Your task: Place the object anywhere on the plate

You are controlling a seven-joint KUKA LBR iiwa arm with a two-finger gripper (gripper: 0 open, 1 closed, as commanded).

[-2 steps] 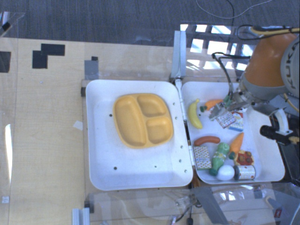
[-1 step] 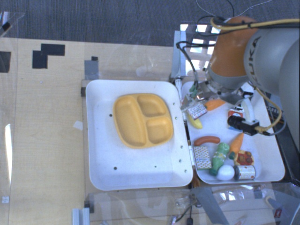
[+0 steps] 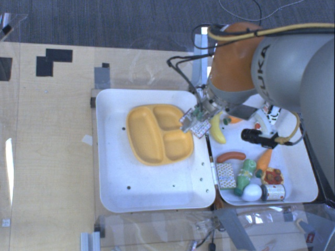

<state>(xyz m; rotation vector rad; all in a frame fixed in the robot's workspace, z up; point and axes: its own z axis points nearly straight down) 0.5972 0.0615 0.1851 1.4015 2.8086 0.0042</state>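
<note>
Nearest the counter's front edge, the right bin (image 3: 309,192) keeps the spare items: a white egg (image 3: 252,192), a green bottle (image 3: 246,172), a sausage (image 3: 231,156), a banana (image 3: 217,129). Farther back, my fingers (image 3: 194,120) pinch a small patterned packet (image 3: 198,126) over the right rim of the yellow plate (image 3: 157,135) in the left bin (image 3: 110,156), poised there for release.

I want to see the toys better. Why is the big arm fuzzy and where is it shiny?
Camera view: the arm sits close to the lens, so it looks soft; the yellow plate is sharper; glare whitens the left bin rim; the gripper is small and blurry.
</note>
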